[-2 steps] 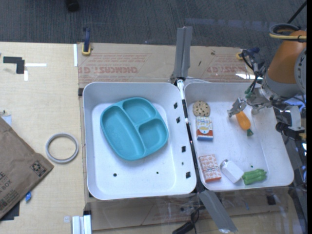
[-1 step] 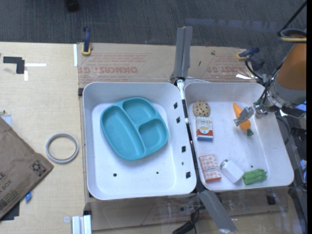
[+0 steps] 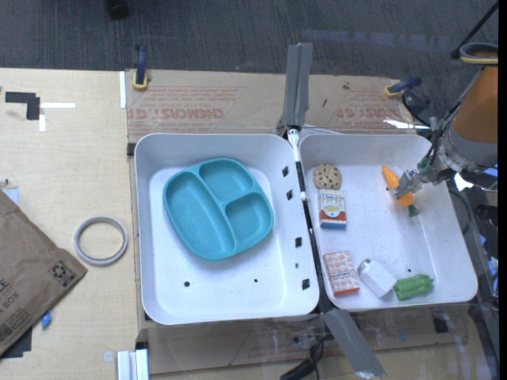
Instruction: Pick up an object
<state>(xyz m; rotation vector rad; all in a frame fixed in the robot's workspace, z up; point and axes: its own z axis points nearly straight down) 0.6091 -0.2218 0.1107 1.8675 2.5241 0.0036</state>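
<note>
The gripper [image 3: 409, 187] is reaching into the right bin [image 3: 444, 291] from the right, its tip sitting right at an orange carrot [image 3: 391, 178] near the bin's far side; whether it is gripping the carrot I cannot tell. A cookie [image 3: 326, 176], two small cartons [image 3: 333, 210] [image 3: 340, 272], a white block [image 3: 377, 278] and a green vegetable [image 3: 413, 286] are lying in the same bin. A blue divided plate [image 3: 218, 207] is resting in the left bin [image 3: 150, 291].

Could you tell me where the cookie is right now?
The cookie lies in the right bin, at its far left corner, just above the small carton.
</note>
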